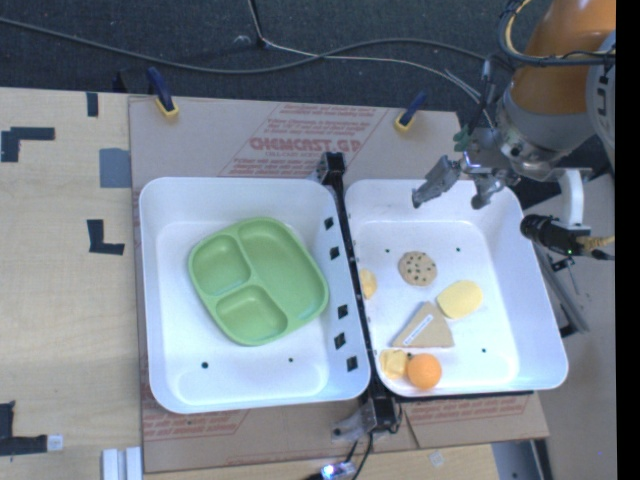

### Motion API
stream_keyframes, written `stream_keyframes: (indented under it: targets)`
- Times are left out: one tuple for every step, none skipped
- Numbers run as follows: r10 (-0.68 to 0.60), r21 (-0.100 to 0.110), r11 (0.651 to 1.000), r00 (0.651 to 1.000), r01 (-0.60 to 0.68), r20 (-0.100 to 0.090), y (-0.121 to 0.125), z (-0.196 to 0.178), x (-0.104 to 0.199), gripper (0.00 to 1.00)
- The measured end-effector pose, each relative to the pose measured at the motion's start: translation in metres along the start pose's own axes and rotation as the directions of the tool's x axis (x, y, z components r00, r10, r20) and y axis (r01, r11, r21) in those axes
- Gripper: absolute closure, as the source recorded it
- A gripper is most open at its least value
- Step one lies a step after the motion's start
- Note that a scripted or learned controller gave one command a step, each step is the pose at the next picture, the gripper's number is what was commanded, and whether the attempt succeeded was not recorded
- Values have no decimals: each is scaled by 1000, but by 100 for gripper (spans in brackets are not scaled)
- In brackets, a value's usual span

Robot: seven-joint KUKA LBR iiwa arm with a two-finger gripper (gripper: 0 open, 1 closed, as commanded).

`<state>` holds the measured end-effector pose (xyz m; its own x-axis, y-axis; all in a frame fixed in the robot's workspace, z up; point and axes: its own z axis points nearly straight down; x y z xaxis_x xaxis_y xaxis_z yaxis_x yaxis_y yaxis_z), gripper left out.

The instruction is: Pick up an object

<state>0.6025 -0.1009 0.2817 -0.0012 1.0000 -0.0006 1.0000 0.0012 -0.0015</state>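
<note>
Claw (458,186) hangs spread and unladen over the right bin's (535,298) far edge. Your nearest target, the cookie (417,267), lies mid-bin: probably light, stiff and flat, so pinch it across its rim; the orange ball (425,371) may roll.

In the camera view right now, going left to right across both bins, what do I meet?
Green divided plate in the left bin → small yellow piece by the divider → chocolate-chip cookie → pale yellow piece. The hand hovers over the right bin's far edge, fingers apart.
</note>
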Motion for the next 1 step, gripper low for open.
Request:
stream_keyframes:
  targets:
    - [0, 3, 1000, 1000, 0, 0, 6, 46, 4, 0]
